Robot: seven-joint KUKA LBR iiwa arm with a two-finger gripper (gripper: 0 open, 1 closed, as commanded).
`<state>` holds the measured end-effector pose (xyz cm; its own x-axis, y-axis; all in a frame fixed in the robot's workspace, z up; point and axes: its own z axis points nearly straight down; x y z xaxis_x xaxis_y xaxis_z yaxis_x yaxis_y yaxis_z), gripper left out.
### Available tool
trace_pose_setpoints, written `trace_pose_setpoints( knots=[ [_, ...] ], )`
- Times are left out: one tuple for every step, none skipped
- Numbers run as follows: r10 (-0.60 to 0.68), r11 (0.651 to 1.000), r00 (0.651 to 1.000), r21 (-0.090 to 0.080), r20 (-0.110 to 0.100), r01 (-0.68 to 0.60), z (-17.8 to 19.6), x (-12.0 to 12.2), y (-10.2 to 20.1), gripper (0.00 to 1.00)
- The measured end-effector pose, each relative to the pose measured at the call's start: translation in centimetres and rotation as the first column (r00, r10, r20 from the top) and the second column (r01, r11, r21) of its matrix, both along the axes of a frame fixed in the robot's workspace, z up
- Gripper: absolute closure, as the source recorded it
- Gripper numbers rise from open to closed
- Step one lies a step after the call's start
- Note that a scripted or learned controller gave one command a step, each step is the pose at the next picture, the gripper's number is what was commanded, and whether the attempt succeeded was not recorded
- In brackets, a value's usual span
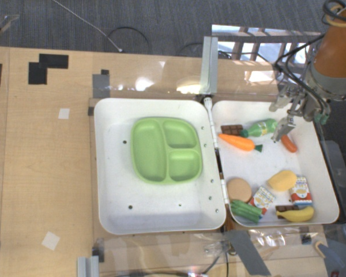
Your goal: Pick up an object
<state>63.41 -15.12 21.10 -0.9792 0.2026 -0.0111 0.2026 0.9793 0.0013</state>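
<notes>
Grey and orange, the robot arm (337, 51) is reaching in over the far right corner of the right-hand shallow white bin (328, 172), its two-finger gripper (288, 123) hanging just above a small orange-red sausage-shaped toy (289, 143); gripper state: cannot tell. Lying in that bin are an orange toy carrot (237, 142), a green plastic bottle (259, 128), a yellow lemon (282, 180) and a yellow banana (296, 214), while a light green divided plastic plate (165, 150) is sitting in the left-hand white bin (112, 201) on the wooden table (40, 166).
</notes>
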Motion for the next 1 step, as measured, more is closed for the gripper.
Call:
trace_pose_setpoints(
  knots=[
    [-0.180,0.984,0.984,0.001,0.000,0.180,-11.26,2.40,-3.00,0.00]
  ],
)
